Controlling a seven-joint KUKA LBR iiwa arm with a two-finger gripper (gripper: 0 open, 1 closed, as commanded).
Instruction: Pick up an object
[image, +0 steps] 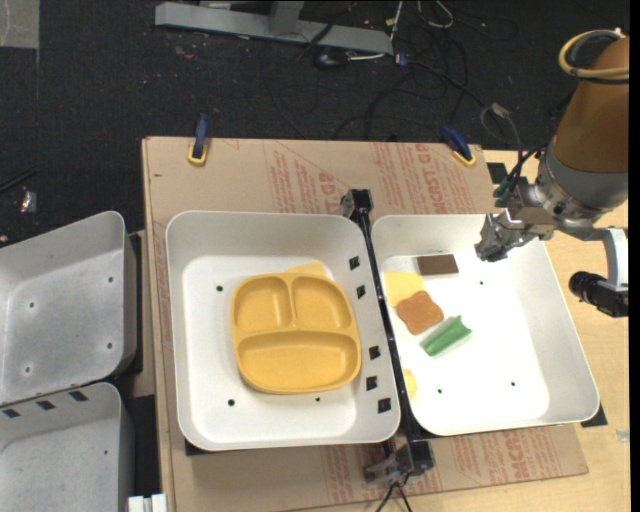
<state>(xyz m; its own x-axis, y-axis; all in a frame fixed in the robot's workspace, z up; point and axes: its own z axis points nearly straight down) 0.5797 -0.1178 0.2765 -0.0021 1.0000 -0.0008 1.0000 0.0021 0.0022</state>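
Gripper (497, 243): finger state cannot be told. Brown block (437, 265) lies just left; the bin wall (455, 219) nearby risks collision.

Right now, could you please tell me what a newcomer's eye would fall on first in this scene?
The big yellow tray with three compartments stands out first, lying in the middle of the left bin. Next comes the cluster in the right bin: a green block touching an orange-brown piece, with a dark brown tile behind. The end effector hangs over that bin's far rim.
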